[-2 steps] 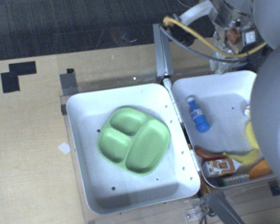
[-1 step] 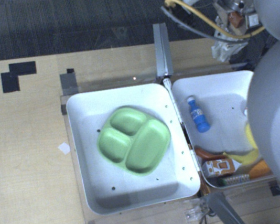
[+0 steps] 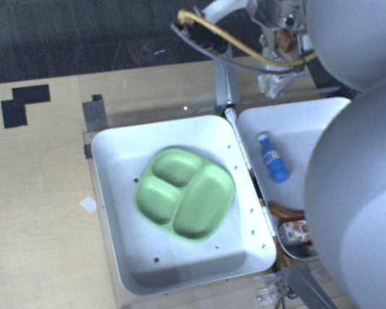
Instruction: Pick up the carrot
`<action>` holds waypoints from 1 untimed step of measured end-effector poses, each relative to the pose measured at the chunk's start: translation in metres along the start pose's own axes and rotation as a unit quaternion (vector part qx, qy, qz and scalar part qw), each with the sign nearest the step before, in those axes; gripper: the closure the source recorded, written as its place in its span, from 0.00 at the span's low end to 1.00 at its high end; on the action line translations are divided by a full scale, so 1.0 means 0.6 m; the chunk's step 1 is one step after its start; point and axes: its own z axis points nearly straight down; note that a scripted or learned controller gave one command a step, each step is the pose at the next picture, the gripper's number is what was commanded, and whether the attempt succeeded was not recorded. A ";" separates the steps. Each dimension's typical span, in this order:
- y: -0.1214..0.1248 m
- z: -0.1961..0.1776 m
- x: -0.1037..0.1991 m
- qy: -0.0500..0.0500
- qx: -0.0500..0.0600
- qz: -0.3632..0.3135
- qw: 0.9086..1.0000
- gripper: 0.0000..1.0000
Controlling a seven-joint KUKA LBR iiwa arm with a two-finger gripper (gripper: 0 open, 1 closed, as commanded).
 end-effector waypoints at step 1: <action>0.127 0.053 0.084 -0.002 -0.001 -0.224 0.975 1.00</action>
